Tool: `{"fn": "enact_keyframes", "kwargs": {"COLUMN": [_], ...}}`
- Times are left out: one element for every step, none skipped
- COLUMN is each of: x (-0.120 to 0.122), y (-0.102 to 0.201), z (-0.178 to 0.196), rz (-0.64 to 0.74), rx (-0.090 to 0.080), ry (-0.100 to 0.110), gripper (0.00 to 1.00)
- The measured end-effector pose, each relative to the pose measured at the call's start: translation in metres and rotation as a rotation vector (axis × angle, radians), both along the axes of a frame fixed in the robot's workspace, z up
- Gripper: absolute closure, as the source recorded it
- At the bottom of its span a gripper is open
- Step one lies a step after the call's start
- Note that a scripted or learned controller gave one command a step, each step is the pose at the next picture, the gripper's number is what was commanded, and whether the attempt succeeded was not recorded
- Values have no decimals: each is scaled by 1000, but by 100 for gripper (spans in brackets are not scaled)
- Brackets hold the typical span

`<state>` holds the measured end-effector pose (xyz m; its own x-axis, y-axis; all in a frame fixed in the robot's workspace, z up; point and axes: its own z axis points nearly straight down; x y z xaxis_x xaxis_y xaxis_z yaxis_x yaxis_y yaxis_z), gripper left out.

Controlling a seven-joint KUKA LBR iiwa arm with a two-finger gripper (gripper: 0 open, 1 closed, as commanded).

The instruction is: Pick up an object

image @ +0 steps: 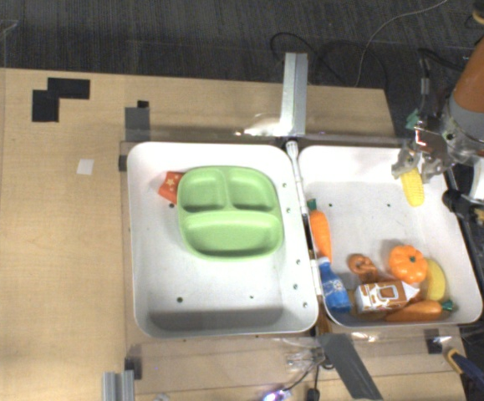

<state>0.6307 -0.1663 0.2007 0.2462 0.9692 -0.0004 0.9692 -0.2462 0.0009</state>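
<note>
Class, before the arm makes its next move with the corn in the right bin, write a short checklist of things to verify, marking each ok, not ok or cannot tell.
1. Gripper is over the right bin, at its far right corner: ok.
2. Corn cob sits directly under the gripper, touching or nearly so: ok.
3. Corn is actually clamped between the fingers: cannot tell, the wrist hides them.
4. Corn has free space around it, apart from the pumpkin and banana: ok.
5. Green plate in the left bin has bare compartments if used as a drop spot: ok.
</note>
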Motion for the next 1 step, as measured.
{"fn": "enact_keyframes", "kwargs": {"x": [39], "y": [-17], "z": [-40], "rz": [-66], "rx": [0], "ry": [2], "gripper": [100]}}
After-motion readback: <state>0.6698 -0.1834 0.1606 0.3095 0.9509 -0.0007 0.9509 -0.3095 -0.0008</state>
